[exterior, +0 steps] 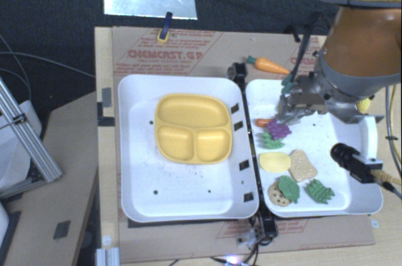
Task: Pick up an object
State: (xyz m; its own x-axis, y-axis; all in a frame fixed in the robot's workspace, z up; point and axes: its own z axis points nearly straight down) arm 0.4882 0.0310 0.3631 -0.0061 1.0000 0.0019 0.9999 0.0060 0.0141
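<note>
Camera view: the arm (364, 26) comes in from the right and bends down over the right bin (361, 195). Its broad orange band sits high and its grey wrist lies below that. The gripper (290, 109) points down and leftward into the far left part of that bin, low over the floor. Its tip is lost in a blur of grey metal, so whether it is spread or closed cannot be told, and nothing can be seen held in it.

The grapes (279, 129) lie just below the tip, very close; contact cannot be judged. Just left of them is an orange piece (262, 123), half hidden by the grapes and the bin's wall, its shape unclear. A green sprig (271, 142) lies just in front of the grapes.

Nearer the camera are a yellow slice (274, 162) and bread (303, 165), touching side by side. In front of those, a leaf (289, 187) overlaps a cookie (275, 195), and a second green piece (319, 191) lies to their right. The arm covers the bin's far right part.

A carrot (270, 65) lies outside, on the cardboard (188, 48) beyond the bin's far rim.

The left bin (135, 164) holds a yellow plate (193, 127), upright, in its middle.
</note>
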